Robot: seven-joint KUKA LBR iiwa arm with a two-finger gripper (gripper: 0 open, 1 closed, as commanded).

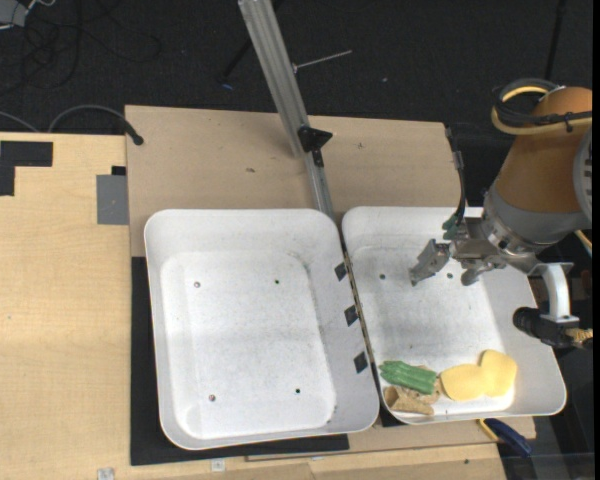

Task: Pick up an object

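Spread and holding nothing, the gripper (448, 266) hangs over the middle of the right bin (420, 318), while the yellow object (480, 376) and the green object (410, 375) lie along that bin's near edge, below the gripper.

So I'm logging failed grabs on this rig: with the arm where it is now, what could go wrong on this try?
The open gripper hangs over bare floor of the right bin, far from the objects, so closing here would likely grab nothing.

The green piece, tan piece and yellow piece crowd the near rim; a finger may hit the wall or snag two.
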